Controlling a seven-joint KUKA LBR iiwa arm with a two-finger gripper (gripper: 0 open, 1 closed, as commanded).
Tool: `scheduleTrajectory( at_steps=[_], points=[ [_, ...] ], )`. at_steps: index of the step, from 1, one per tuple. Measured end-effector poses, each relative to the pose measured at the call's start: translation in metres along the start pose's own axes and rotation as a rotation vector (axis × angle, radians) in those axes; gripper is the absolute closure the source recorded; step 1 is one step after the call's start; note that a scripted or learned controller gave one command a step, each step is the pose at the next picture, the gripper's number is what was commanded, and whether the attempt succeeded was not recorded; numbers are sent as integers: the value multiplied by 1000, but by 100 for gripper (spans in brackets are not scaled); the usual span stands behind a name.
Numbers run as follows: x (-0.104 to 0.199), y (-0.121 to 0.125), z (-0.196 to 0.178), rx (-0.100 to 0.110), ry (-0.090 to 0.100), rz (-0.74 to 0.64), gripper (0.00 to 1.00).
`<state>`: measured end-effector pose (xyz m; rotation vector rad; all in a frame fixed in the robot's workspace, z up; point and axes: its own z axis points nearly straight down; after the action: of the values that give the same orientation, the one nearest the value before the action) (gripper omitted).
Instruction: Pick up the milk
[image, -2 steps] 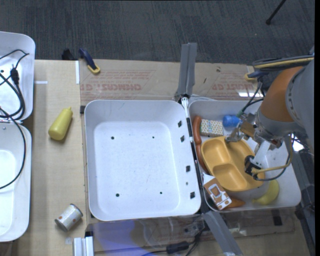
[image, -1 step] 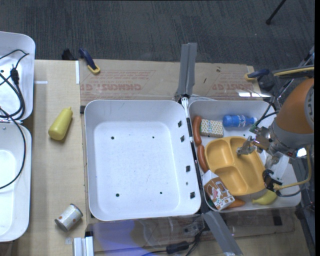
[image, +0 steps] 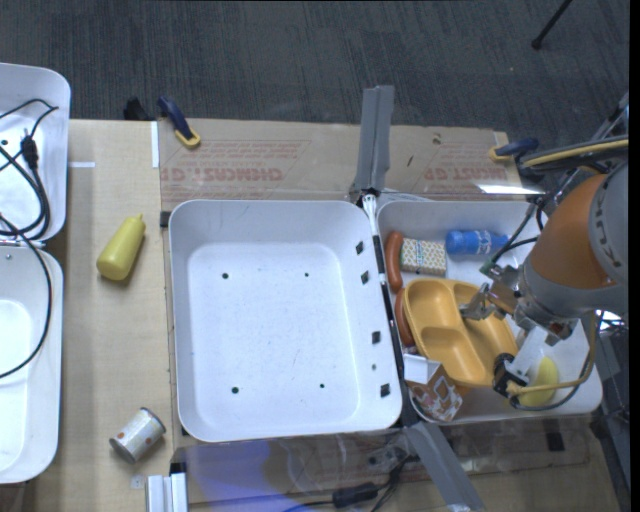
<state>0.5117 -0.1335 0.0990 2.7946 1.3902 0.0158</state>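
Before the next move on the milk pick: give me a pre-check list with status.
1. Target found: ok. A carton in the near left corner of the right bin looks like the milk, though its label is not readable.
2. The gripper is above the carton: not ok. It hangs over the yellow tray, farther back in the bin.
3. Carton free of neighbours: not ok. The tray's near edge lies against or over it.
4. Carton upright: cannot tell.
5. Grip state: cannot tell.
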Motion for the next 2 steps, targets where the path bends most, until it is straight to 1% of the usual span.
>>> scheduleTrajectory(
  at_steps=[1,2],
  points=[
    [25,96,-22,24,-5,181,0],
    [25,95,-30,27,-9,177,100]
  ],
)
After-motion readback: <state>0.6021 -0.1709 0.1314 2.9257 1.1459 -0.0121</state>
